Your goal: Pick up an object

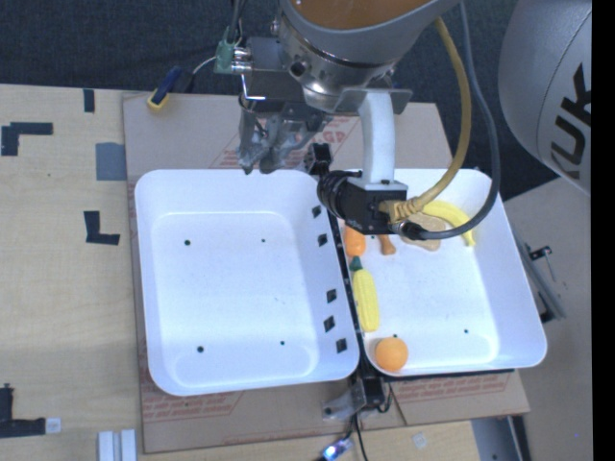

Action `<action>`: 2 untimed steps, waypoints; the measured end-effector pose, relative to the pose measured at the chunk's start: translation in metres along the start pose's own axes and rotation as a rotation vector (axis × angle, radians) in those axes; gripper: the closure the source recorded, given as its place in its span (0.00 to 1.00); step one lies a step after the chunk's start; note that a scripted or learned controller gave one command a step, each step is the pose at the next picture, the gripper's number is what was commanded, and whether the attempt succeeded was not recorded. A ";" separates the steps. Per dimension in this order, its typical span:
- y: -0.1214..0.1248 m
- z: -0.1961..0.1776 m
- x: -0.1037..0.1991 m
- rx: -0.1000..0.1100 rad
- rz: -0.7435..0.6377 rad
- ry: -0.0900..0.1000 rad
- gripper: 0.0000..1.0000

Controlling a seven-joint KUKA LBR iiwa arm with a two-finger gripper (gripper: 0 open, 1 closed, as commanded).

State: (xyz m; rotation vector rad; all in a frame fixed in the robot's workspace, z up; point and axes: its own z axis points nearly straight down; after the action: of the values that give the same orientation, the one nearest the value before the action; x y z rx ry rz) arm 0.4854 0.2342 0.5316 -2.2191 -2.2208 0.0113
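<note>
My gripper hangs over the back rim of the left bin, near its far right corner, with nothing seen in it. The objects lie in the right bin. A yellow corn cob rests along that bin's left wall. An orange ball sits in its front left corner. A yellow banana lies at the back, partly hidden by the robot's cable. A small orange piece and a brown piece show just below the wrist hardware.
The two white bins stand side by side on a cardboard sheet, divided by a dark strip. A yellow and blue item lies on the bench behind the left bin. The arm's large body fills the upper right.
</note>
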 end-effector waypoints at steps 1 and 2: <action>0.021 0.000 -0.006 -0.001 0.000 0.000 1.00; -0.001 0.097 0.000 0.009 -0.001 -0.005 1.00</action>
State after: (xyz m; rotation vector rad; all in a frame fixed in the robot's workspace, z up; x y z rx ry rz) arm 0.4836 0.2338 0.4345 -2.2157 -2.2196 0.0273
